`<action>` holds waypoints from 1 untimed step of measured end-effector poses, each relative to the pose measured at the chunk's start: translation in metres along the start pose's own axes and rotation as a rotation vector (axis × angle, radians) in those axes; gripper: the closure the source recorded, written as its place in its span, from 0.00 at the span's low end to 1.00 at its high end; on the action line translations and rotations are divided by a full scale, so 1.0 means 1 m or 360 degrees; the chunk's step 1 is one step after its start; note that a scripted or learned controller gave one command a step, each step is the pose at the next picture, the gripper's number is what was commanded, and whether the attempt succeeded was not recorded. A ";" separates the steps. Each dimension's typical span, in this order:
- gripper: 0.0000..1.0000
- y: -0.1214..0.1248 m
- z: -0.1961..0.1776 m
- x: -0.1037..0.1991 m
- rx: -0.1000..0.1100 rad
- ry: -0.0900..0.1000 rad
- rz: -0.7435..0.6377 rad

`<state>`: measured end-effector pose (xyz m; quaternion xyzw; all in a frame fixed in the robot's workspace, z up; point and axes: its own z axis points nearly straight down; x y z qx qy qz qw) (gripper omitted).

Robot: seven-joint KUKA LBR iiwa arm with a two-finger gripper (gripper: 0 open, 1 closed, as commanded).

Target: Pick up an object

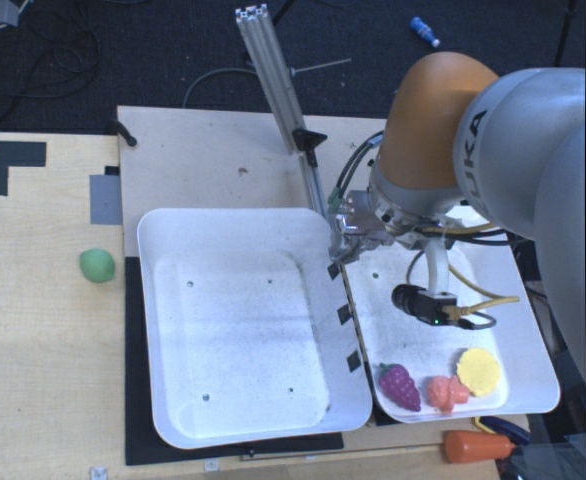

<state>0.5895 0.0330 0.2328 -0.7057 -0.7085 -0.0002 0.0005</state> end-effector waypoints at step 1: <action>1.00 -0.006 0.004 0.044 0.0001 0.0000 0.0002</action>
